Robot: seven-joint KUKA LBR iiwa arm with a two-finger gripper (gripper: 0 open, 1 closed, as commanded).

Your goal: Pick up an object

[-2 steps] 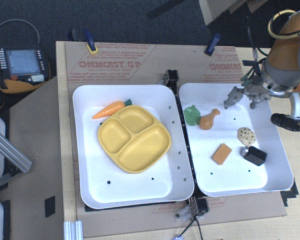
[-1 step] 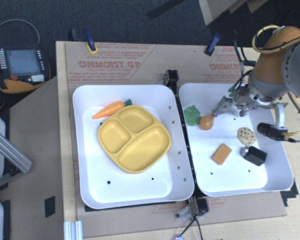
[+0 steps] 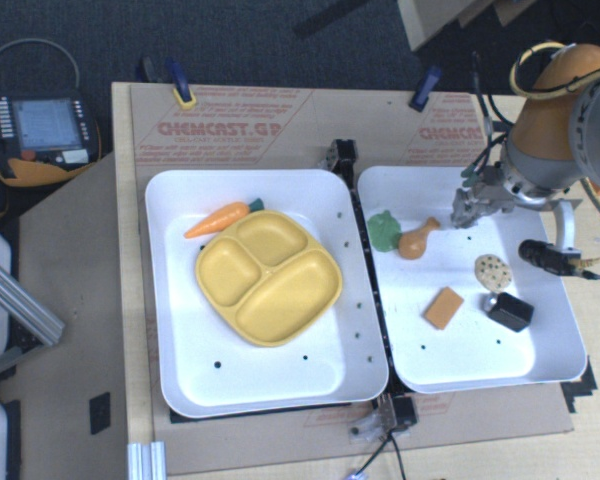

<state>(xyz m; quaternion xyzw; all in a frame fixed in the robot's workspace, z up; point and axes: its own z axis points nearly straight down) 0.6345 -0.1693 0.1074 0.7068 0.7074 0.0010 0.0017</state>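
The right bin [image 3: 480, 363] holds a green broccoli-like piece [image 3: 384, 230], a tan pear-shaped piece [image 3: 417, 239], an orange block [image 3: 444, 308], a speckled cookie [image 3: 492, 270] and a black block [image 3: 509, 311]. My gripper [image 3: 467, 210] hangs low over the bin's back part, just right of the pear-shaped piece's narrow end. Nothing shows between its fingers. The grey arm with its orange band [image 3: 565, 73] comes in from the upper right.
The left bin [image 3: 180, 298] holds a yellow divided plate [image 3: 268, 276] and a toy carrot [image 3: 218, 219] behind it. Both bins sit on a cardboard sheet [image 3: 230, 118]. A handheld controller [image 3: 40, 133] lies far left.
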